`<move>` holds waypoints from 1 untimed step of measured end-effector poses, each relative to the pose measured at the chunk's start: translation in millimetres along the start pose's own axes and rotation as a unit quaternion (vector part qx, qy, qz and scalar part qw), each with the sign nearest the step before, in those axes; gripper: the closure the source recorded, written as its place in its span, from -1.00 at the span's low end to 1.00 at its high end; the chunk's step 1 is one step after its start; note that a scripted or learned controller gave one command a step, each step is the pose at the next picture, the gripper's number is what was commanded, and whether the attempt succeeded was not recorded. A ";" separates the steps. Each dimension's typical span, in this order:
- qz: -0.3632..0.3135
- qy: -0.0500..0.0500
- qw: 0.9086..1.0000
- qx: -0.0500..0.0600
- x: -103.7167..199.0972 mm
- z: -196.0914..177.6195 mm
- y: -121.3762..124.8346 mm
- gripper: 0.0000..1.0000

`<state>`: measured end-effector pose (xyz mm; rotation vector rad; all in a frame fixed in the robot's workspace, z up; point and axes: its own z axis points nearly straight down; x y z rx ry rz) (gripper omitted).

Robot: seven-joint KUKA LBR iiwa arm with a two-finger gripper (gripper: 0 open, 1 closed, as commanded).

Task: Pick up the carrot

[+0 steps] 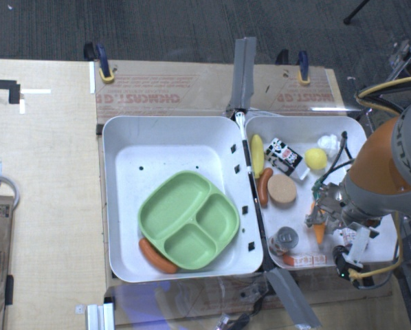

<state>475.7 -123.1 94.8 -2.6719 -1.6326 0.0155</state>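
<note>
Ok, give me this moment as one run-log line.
arm: over right bin | gripper: at carrot, grasp unclear | left bin: green divided plate, sausage

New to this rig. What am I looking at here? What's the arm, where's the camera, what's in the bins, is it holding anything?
One fixed camera looks down at a slant on a bench with two shallow white bins. The grey arm with the orange band reaches in from the right; its gripper is down in the right bin. A small orange carrot sits right at the gripper, but whether the jaws clasp it is too cluttered to tell. That bin also holds a banana, a lemon, a sausage, a round tan disc, a black-and-white carton and a small can. The left bin holds a green divided plate with another sausage beside it.
</note>
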 end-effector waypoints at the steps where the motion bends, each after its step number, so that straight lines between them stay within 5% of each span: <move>1: -0.102 -0.001 0.995 -0.005 46.4 -94.4 -7.8 1.00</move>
